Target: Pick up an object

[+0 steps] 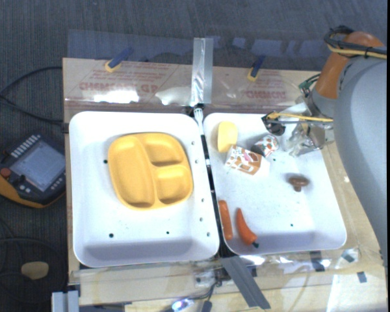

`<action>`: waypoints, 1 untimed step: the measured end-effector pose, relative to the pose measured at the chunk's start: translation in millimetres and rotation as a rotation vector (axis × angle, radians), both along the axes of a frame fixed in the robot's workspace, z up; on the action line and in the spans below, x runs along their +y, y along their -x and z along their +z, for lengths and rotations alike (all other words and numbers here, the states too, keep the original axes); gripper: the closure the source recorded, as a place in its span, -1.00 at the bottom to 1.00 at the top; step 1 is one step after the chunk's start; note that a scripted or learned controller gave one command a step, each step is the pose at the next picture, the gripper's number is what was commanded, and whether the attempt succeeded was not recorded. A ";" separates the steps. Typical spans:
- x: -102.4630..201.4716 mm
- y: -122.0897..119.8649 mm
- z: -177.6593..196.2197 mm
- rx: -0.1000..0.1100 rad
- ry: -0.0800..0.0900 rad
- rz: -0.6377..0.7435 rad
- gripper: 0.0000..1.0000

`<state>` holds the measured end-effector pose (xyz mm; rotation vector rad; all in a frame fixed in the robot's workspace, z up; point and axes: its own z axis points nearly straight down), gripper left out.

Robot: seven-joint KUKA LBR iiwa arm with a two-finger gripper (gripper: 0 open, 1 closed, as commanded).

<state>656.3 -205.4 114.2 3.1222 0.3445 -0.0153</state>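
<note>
Tool (298, 138) hovers near right bin's (325, 236) far edge.

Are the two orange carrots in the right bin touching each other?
Apart. The camera view shows white bin floor between the left carrot and the right carrot along their whole length.

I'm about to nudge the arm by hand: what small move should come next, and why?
Probably ease the tool down and a little toward the left bin, onto the small patterned cup. The tool sits over the right bin's upper right part, and that cup lies just beside it, nearer than the brown piece or the printed carton.
</note>
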 end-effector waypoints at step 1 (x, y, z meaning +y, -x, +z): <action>-13.9 -4.6 -24.9 -0.008 -0.006 -0.011 1.00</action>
